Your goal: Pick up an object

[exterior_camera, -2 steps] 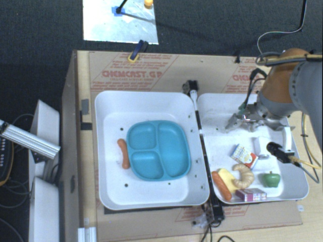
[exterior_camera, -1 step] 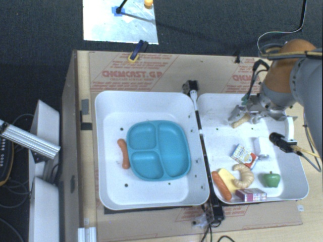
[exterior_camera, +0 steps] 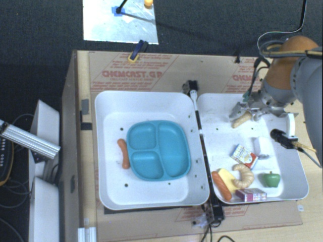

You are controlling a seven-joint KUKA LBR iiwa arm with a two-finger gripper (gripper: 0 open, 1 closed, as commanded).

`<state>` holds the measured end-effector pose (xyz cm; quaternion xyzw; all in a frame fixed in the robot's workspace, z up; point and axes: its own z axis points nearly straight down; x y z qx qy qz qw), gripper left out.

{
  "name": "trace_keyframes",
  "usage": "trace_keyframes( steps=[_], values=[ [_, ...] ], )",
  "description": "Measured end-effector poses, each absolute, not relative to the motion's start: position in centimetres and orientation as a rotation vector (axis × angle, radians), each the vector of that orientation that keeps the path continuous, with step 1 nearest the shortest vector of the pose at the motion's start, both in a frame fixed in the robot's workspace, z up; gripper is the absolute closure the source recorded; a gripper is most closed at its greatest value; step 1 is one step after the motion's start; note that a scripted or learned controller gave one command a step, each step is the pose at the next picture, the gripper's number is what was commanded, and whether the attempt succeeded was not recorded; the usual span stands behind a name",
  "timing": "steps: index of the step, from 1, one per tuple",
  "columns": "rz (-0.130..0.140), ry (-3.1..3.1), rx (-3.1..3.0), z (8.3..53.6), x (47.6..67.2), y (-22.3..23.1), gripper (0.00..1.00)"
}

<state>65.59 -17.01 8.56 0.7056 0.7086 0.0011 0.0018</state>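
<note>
Reach step underway: end effector (exterior_camera: 242,116), whose grip state I cannot tell, hovers over the right bin (exterior_camera: 217,105), needing descent onto something like the croissant (exterior_camera: 244,174).

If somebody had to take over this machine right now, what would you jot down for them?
Gripper: low over the back of the right bin, its tip at a pale, beige item; whether the fingers are open or shut on anything cannot be told.
Right bin, near front: green toy pepper, croissant, carrot, yellow cheese wedge, small box, red and white packet.
Left bin: blue divided plate with a sausage beside it.
Done: arm reached into the right bin.
Left: no confirmed pick yet; an object must be seen lifted.
</note>
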Motion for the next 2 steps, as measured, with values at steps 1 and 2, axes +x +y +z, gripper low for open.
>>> trace_keyframes(
  steps=[1, 2],
  values=[
    [0.006, 2.224, 2.208, 9.7, 65.7, -17.0, 1.0],
    [0.007, 2.226, 2.213, 14.1, 66.2, -10.1, 1.0]
  ],
)
